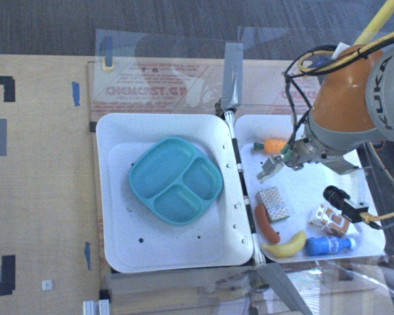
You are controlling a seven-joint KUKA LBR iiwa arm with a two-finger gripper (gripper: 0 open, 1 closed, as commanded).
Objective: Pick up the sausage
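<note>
Camera view shows one sausage (266, 222) lying below the hand (270, 168), against the near-left wall of the right bin (375, 241), untouched. The hand hangs above it, fingers spread and holding nothing. This looks like the approach step; the next move likely calls for lowering toward the sausage and aligning across its narrow width. Just below the hand sits one patterned packet (273, 203); below the sausage, one banana (285, 247); beside that, one blue bottle (328, 245). One carrot (274, 146) lies above the hand. One teal plate (176, 180) rests in the left bin (111, 176).
</note>
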